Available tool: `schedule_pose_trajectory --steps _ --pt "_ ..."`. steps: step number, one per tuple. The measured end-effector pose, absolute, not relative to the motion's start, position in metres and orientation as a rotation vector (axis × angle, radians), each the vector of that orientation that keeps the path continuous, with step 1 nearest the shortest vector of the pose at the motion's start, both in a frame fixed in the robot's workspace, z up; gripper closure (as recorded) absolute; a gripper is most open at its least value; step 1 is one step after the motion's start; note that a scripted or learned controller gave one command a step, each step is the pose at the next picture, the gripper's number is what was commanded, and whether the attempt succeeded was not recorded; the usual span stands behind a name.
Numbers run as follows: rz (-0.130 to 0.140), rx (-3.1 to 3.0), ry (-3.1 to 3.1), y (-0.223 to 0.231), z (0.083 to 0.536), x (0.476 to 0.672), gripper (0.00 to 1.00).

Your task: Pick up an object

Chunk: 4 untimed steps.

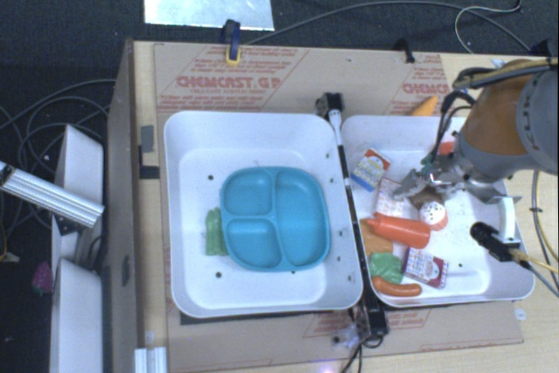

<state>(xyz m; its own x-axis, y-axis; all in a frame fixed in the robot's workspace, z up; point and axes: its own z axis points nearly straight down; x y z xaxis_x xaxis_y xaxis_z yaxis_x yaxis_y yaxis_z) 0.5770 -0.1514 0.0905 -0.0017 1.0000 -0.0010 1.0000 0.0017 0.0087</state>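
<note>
Smooth orange carrot (397,229) lies beneath the metal claw (422,185).

Arm (502,122) from right, bent downward, pincer (417,185) low

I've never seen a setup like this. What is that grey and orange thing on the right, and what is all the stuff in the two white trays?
One camera looks down at a slant on a bench. The grey and orange thing is a robot arm reaching in from the right; its tool hangs over the right tray, meant to pick something up. That tray holds toy food: an orange carrot, small packets, a white ball. The left tray holds a blue divided plate and a green piece.
</note>
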Motion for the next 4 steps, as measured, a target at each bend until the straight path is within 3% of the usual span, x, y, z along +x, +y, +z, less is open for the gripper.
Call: schedule_pose_trajectory --steps 1,2,3,4 --pt "0.014 2.213 2.218 -0.176 0.091 0.606 0.0" --pt "0.013 2.208 2.216 -0.133 0.091 0.647 0.0" --pt "0.001 2.217 2.22 -0.185 0.12 0.629 0.0" --pt "0.0 2.22 2.223 -0.183 0.084 0.585 0.0"
